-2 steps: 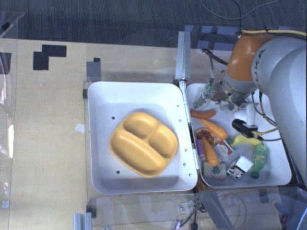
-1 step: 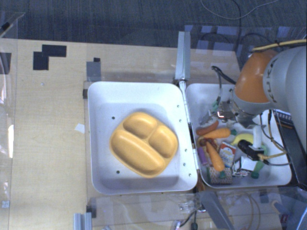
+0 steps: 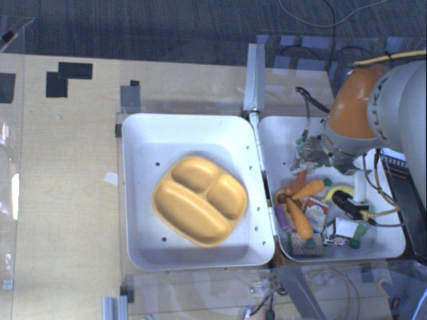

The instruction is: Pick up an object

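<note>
The right bin (image 3: pixel 273 139) holds a heap of small items. An orange carrot (image 3: pixel 308 189) lies across the middle and a second carrot (image 3: pixel 299 219) lies below it, pointing toward the front. A red and white packet (image 3: pixel 317 212) sits beside them, and a green pen-like piece (image 3: pixel 360 233) lies near the front right. My gripper (image 3: pixel 312 153) hangs over the back half of this bin, just above the upper carrot, under the orange band (image 3: pixel 353 109) of the arm. Nothing is visibly held in it.
In the left bin (image 3: pixel 143 139) rests a yellow plate with three compartments (image 3: pixel 200 199). A metal divider (image 3: pixel 253 85) runs between the bins. A grey mesh piece (image 3: pixel 305 245) sits at the right bin's front. Bare wooden bench (image 3: pixel 60 192) lies to the left.
</note>
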`<state>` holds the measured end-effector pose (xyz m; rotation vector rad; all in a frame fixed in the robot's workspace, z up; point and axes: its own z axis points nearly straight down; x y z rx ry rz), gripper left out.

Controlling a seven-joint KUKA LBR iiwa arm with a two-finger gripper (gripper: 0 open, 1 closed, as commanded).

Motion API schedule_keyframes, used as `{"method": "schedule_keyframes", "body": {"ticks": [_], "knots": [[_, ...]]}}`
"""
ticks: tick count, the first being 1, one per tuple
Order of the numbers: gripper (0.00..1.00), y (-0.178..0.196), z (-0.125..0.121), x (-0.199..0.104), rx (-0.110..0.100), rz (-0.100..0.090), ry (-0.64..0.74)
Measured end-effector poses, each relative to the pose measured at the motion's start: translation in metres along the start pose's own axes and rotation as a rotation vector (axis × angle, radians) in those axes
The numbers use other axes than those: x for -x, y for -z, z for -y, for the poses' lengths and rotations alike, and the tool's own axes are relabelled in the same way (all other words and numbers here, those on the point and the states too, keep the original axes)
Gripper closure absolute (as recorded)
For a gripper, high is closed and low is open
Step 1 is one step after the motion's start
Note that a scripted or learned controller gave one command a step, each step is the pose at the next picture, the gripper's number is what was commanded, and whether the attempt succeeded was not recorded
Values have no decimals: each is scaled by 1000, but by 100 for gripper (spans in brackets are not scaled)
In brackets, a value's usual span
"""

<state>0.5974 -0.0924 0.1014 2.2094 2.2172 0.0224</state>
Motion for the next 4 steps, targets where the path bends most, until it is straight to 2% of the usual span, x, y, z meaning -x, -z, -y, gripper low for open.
{"method": "schedule_keyframes", "body": {"ticks": [1,2,3,4], "knots": [[0,0,0,0,0,0,0],[0,-10,62,7,-1,3,136],[100,2,60,5,5,1,138],[100,126,47,-34,-9,3,105]]}}
